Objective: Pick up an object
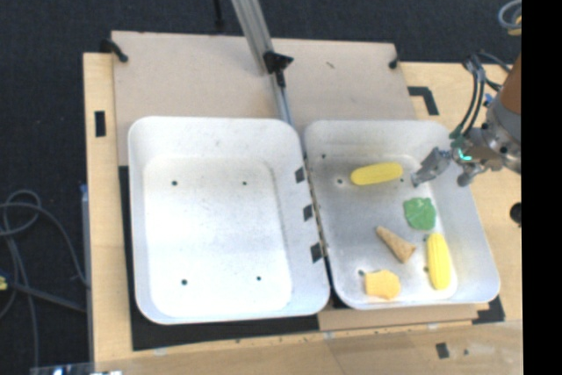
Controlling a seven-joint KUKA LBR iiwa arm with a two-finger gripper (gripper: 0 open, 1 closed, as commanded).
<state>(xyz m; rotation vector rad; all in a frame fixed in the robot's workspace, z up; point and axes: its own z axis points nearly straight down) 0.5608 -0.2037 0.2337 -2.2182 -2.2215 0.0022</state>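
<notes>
Two shallow white bins sit side by side on the bench (101, 189) — the left bin (219, 224) and the right bin (465, 277), which I take as the landmark. Inside the right bin: a yellow oblong piece (377, 175) lying crosswise near the far wall; a green lump (420, 213) closer to the middle, toward the arm side; a tan cone (396, 243) just beside and below the green lump; an ear of yellow corn (438, 261) lying lengthwise along the arm-side wall; a yellow wedge (382, 284) at the near wall. All five lie apart from one another, though the corn and green lump come close. The gripper (446, 169) hangs over the right bin's far arm-side corner, just beside the oblong piece's end — jaws look spread, one grey finger (430, 165) angled toward the oblong piece, nothing between them. A metal rail (246, 0) slants over the bench beyond the bins.
</notes>
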